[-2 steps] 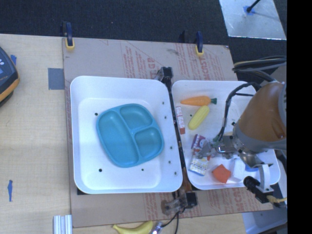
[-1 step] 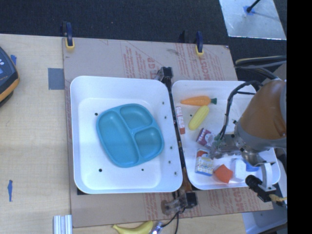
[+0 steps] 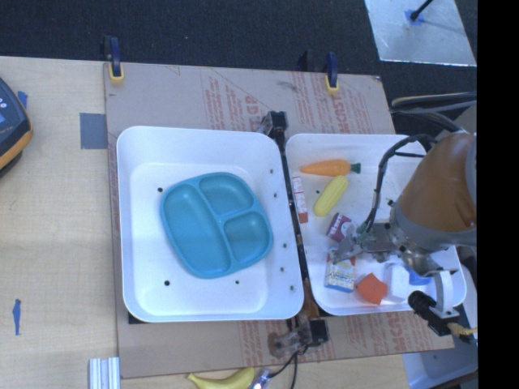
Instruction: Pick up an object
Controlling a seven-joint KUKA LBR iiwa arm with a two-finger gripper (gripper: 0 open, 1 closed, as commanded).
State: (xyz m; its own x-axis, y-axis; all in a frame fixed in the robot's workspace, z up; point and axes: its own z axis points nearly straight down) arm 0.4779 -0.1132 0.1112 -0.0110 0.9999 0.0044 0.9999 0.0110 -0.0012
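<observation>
Two shallow white bins sit side by side on a sheet of brown cardboard clamped to the pale wooden surface (image 3: 57,241). The left bin (image 3: 134,217) is smooth plastic with rounded corners and holds a glossy blue plate (image 3: 215,224), rounded and moulded into three compartments. The right bin (image 3: 312,286) carries the small toys: an orange carrot (image 3: 326,168) tapering leftward with a green tip, a stubby yellow corn cob (image 3: 330,195) just below it, a dark maroon packet (image 3: 338,226), a flat printed card (image 3: 340,277) and a blocky orange-red cube (image 3: 372,289) near the front wall. The arm's orange band (image 3: 442,185) looms over that bin's right side. The pincer (image 3: 350,246) reaches between packet and card; I cannot tell how it is set. A yellow banana (image 3: 220,378) lies on the surface at the near edge.
</observation>
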